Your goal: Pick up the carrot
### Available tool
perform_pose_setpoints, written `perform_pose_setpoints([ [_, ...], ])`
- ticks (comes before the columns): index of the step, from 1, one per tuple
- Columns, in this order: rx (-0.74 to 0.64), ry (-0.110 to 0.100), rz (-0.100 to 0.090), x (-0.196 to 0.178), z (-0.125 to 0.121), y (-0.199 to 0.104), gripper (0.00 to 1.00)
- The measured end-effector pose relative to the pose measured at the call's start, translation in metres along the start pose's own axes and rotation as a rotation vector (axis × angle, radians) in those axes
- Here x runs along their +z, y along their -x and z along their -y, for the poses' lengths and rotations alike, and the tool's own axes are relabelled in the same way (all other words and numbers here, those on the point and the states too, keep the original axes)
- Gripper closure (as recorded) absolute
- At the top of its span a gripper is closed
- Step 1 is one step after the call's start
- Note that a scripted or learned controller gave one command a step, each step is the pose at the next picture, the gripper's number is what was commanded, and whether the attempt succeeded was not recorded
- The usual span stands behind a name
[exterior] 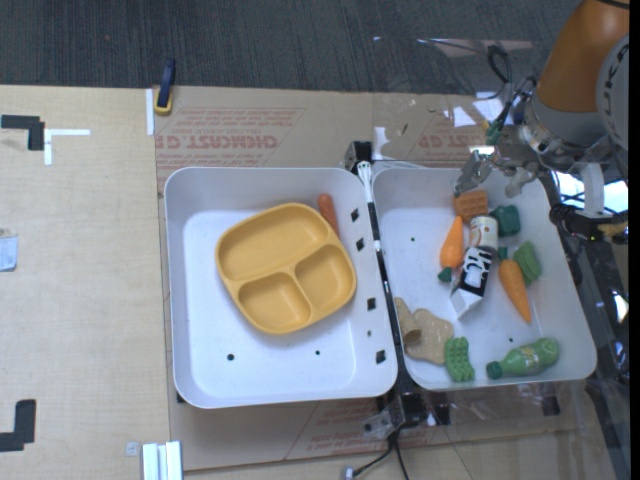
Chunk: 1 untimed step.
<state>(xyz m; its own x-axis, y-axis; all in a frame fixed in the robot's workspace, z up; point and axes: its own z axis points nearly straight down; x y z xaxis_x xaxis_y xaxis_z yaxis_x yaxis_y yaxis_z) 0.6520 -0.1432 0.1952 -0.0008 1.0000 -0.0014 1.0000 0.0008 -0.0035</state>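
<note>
Spanning tan bench [80,298], cardboard [230,133]

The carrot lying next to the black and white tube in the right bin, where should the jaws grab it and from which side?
Grip the carrot across its orange middle, coming straight down from above. It lies flat, long axis nearly upright in the view, so the jaws should close left to right. The tube crowds its right side, so probably go slightly high.

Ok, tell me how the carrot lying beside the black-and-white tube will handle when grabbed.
The carrot looks like a stiff toy, so probably rigid and light. Its tapered, rounded body may roll or slip. It lies against the tube, which could shift with it.
</note>
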Motion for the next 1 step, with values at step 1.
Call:
perform_pose_setpoints([
  [1,0.013,0.003,0.000,0.1028,-0.0074,0.0118,0.00],
])
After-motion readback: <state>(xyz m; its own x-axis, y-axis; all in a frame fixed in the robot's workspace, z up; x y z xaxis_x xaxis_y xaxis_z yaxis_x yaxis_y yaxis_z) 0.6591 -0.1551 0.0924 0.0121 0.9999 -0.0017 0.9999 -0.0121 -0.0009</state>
